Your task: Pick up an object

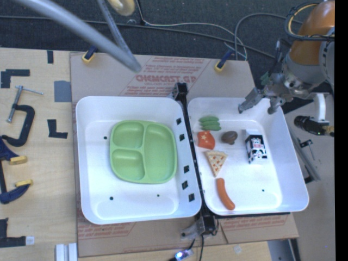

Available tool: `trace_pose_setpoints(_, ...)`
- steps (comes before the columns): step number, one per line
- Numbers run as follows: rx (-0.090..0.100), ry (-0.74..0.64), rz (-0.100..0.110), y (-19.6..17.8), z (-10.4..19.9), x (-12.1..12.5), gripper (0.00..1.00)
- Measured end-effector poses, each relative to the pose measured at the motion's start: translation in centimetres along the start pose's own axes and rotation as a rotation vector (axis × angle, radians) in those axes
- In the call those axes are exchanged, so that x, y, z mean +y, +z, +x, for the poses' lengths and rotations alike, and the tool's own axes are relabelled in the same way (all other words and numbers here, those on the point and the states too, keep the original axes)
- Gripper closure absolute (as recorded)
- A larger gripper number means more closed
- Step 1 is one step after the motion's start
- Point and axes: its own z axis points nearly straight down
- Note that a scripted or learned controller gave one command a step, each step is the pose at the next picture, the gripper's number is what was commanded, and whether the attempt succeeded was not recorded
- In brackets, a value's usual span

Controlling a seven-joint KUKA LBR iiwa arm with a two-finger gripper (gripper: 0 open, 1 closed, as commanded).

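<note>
**rig_op:** Wood-look tabletop [49,162] with a cardboard sheet [163,72] on it, and the two white bins sit on that side by side. I'm watching from the overhead cam. Left bin [89,145] has a green divided tray [144,151] lying flat in the middle.

**benchfan:** And the stuff to pick?

**rig_op:** All in the right bin [288,184]. Near the divider I see a green pea pod thing [210,123], just below it a red strawberry-looking piece [205,140], then a pizza slice [216,161] and a hot dog [225,193] lower down. A small brown lump [229,137] sits beside the strawberry, and a little black and white carton [255,148] stands right of that. None of them touch each other as far as I can tell.

**benchfan:** Where's the arm?

**rig_op:** Coming in from the right, orange band [315,20] up top. My gripper [258,104] hangs over the bin's far rim, above and behind the carton, well clear of the toys. Fingers [246,105] are spread apart with nothing between them.

**benchfan:** Anything else around?

**rig_op:** Black clamp [19,125] on the left of the tabletop, cables [217,29] along the back.
</note>
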Motion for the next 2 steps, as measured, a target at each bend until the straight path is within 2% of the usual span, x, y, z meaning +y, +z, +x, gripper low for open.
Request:
trace_pose_setpoints(1, -0.003, -0.004, -0.014, -0.9, 0.1, 0.3, 0.0)
trace_pose_setpoints(2, -0.003, -0.005, -0.011, 4.0, 0.6, 1.1, 0.0)
